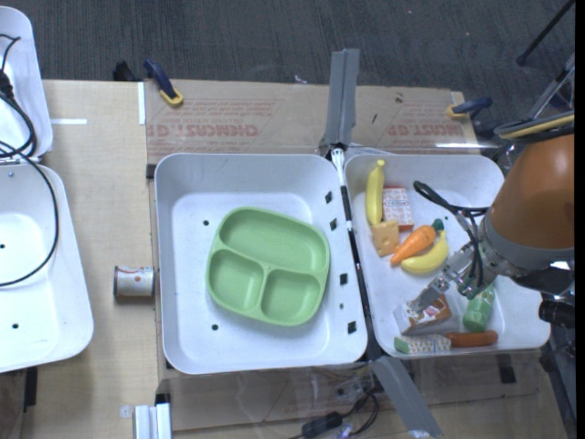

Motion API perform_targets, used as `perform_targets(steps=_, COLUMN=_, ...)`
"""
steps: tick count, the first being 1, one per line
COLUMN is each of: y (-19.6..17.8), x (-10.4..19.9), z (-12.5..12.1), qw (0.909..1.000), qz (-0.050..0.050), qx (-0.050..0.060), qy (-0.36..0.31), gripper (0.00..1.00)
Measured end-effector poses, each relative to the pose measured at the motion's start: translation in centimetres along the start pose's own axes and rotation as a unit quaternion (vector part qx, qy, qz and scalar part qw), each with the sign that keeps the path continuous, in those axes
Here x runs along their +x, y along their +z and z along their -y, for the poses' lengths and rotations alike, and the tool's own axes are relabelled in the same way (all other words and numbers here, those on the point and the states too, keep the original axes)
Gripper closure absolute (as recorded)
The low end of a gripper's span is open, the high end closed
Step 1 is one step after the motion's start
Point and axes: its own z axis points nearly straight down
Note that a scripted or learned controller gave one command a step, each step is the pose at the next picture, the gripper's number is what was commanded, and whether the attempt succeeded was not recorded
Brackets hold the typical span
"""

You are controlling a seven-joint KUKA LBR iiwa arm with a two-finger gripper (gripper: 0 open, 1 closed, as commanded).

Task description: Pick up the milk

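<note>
two bananas (375,193), two carrots (416,241), one green plate (268,266); claw (437,293) state unclear over milk (428,314)

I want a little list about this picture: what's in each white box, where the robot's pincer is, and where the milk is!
left bin: a green divided plate
right bin: a banana, a carrot, a second banana, a cheese wedge, a green bottle, a small milk carton
pincer: low over the right bin, just above the milk carton
milk: lying in the right bin, near its front edge
milk held: not seen between the pincer's fingers
outside bins: a small can on the bench, left of the left bin
</note>
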Motion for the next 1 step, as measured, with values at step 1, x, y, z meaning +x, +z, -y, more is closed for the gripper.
perform_targets(steps=1, y=4.89, x=-0.92, z=-0.24, qw=0.9830, qz=0.004, qx=-0.008, qy=-0.183, gripper=0.00)
